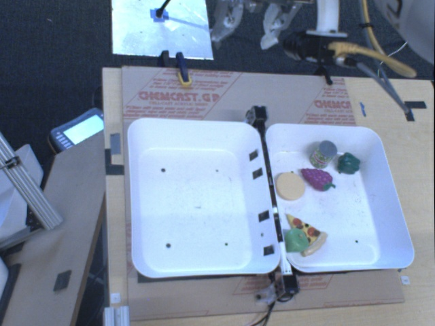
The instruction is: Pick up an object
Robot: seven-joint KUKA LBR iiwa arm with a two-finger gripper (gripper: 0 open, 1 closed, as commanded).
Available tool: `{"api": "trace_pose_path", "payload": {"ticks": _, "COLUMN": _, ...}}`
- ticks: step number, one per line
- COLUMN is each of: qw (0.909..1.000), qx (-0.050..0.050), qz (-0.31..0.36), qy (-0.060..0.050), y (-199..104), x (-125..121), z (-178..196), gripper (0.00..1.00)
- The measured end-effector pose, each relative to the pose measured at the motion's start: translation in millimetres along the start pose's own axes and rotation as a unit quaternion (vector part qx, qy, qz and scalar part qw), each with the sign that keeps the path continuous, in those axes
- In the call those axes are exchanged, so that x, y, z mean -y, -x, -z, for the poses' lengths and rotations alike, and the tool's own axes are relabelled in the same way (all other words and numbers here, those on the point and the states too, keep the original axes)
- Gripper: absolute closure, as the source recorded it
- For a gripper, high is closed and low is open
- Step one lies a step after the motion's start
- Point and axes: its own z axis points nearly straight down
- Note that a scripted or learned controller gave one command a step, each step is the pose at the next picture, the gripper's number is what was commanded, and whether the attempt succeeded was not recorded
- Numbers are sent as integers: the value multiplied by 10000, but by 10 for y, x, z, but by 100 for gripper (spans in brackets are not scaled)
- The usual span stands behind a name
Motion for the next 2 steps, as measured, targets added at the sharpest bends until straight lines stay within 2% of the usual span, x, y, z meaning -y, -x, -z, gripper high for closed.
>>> {"api": "trace_pose_path", "payload": {"ticks": 1, "qw": 10000, "qx": -4, "qz": 15, "qy": 16, "y": -5, "x": -2, "z": 116, "gripper": 100}}
{"api": "trace_pose_path", "payload": {"ticks": 2, "qw": 10000, "qx": -3, "qz": 18, "qy": 11, "y": -4, "x": -2, "z": 111, "gripper": 0}}
